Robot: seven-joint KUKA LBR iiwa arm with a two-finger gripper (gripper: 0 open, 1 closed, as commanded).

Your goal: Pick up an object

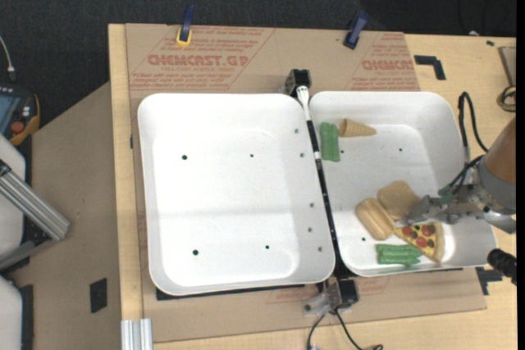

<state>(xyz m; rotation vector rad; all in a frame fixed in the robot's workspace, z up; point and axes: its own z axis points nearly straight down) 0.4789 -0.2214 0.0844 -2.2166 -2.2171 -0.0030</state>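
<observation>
Pincer (418, 213) hangs low over the pizza slice (422, 236) in the right bin (443, 115), its state indiscernible.

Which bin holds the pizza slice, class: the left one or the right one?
The right bin. The pizza slice lies flat near its front edge, beside a bread roll and a green piece.

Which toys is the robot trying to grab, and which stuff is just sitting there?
For the job:
gripper
tan bread-shaped toys
pizza slice toy
green bean-like toy
green stick toy
tan cone toy

Just lying about:
left white bin
blue clamps
cardboard sheet
</observation>
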